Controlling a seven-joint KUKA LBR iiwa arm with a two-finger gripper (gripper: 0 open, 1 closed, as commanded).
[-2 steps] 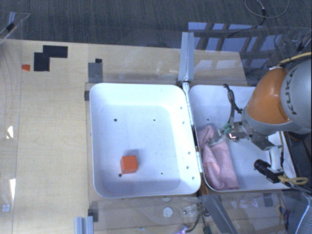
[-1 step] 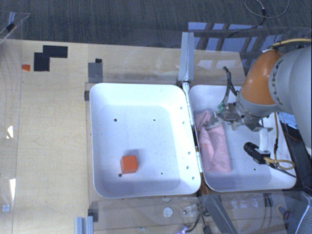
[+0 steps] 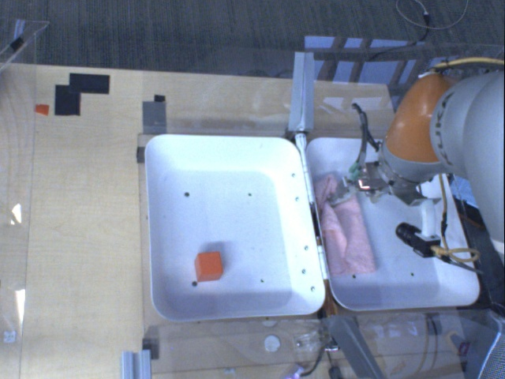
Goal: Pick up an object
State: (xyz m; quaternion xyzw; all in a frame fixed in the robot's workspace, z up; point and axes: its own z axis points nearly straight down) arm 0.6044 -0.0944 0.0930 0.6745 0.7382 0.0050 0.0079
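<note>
A pink cloth (image 3: 347, 231) lies crumpled along the left side of the right bin (image 3: 410, 290). My gripper (image 3: 353, 188) is low over the cloth's upper end, touching or nearly touching it. The grey arm with its orange band (image 3: 418, 125) reaches in from the right above that bin. A small orange cube (image 3: 209, 266) sits in the lower left part of the left bin (image 3: 229, 172), far from the gripper.
A raised rim (image 3: 313, 219) separates the two bins. A metal post (image 3: 302, 93) stands behind their junction. A black cable fitting (image 3: 417, 239) hangs from the arm over the right bin. Black tape marks (image 3: 79, 91) lie on the wooden bench at far left.
</note>
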